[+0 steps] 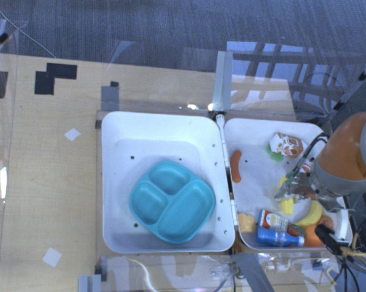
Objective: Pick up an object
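Note:
My gripper (pixel 291 189) hangs low over the right bin (pixel 255 139), reaching in from the right under the orange-banded wrist. Its tip is right above a small yellow object (pixel 287 206), and a bit of yellow also shows at its left side. A yellow banana (pixel 313 214) lies just right of that. A red sausage (pixel 235 166) lies near the bin's left wall. A white and brown packet with a green edge (pixel 284 146) sits at the back. At the front are a blue bottle (pixel 278 237), a small red and white pack (pixel 269 219), a tan lump (pixel 246 222) and an orange item (pixel 315 237).
The left bin (pixel 123 134) holds a blue divided plate (pixel 172 201). A thin rail (pixel 225 168) separates the two bins. Cables run along the bench's front right edge. The arm's body covers the right bin's right side.

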{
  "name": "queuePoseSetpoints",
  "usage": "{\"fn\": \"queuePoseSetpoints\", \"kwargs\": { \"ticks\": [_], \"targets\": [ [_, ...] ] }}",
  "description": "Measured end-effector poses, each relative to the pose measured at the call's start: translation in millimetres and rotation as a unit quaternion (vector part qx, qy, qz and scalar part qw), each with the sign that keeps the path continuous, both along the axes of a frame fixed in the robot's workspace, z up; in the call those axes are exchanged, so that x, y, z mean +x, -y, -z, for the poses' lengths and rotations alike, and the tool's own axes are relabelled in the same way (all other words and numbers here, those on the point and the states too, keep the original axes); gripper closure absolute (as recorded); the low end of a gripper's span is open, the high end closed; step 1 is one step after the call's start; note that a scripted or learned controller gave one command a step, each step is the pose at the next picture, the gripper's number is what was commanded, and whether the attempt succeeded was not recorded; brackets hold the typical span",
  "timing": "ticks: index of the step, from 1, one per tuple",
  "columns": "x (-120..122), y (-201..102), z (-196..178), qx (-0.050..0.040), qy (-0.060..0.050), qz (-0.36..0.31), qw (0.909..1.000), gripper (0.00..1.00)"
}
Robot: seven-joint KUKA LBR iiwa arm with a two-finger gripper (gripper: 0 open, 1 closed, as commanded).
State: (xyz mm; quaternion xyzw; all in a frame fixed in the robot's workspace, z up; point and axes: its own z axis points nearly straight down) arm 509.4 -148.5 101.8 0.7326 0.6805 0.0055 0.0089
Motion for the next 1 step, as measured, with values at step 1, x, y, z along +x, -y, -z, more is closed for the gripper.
{"fn": "queuePoseSetpoints", "kwargs": {
  "ticks": [1],
  "targets": [
    [22.0,-75.0,-113.2,0.0024,-0.007,-0.036,0.9993,1.0]
  ]
}}
